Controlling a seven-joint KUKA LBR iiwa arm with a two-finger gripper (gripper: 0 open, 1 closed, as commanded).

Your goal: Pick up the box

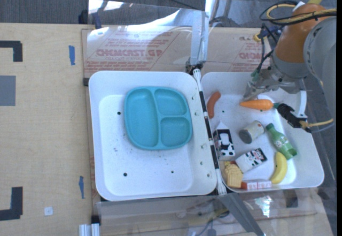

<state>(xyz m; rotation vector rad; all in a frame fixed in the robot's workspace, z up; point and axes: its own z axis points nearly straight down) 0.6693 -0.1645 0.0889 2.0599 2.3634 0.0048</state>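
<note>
The box [251,159] lies askew in the right bin [316,175], at about 6 o'clock from the gripper [260,89], which hangs by the carrot [256,105]; whether it is open we cannot tell. We should cross above the can [251,132], then descend square to the box's long sides

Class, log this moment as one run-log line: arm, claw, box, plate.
arm: over right bin's far edge | claw: by carrot | box: lying in right bin, not held | plate: left bin

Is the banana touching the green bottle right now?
Touching, as far as the camera view shows: the green bottle's lower end meets the top of the banana in the right bin, with no white floor between them.
</note>
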